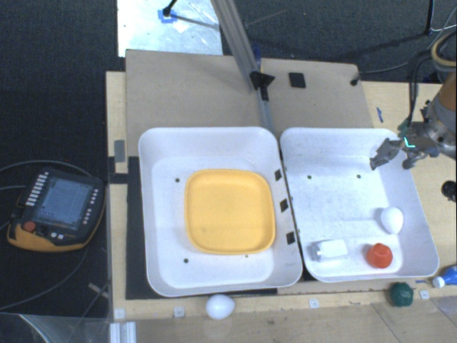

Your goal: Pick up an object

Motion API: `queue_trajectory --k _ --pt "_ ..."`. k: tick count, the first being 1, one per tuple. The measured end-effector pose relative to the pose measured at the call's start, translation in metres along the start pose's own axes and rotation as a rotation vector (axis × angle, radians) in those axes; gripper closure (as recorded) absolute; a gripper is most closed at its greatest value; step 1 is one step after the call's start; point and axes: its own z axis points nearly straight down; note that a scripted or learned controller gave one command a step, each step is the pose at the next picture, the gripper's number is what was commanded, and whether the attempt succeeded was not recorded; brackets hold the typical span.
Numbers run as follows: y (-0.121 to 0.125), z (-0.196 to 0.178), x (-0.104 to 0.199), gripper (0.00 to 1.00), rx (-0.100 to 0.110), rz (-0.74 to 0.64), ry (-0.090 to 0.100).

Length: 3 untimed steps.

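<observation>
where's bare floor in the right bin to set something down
Most of the right bin is bare: the far and middle floor, from the divider side across to under the claw. The near edge is crowded: white block, red object, white egg.

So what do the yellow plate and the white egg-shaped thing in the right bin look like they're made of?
The yellow plate looks like matte plastic: an even colour, soft rounded corners and a moulded rim, with no glare. The white egg-shaped object looks smooth and hard, probably plastic, though its small size in the view leaves that open.
</observation>
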Motion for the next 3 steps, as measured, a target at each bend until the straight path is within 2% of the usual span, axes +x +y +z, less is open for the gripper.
queue_trajectory --k 1,2,3 --pt "0.000 0.000 0.000 0.00 0.000 0.000 0.000" --pt "-0.001 0.058 -0.008 0.00 0.004 0.001 0.001" --pt "0.000 0.101 -0.002 0.00 0.003 0.000 0.001"
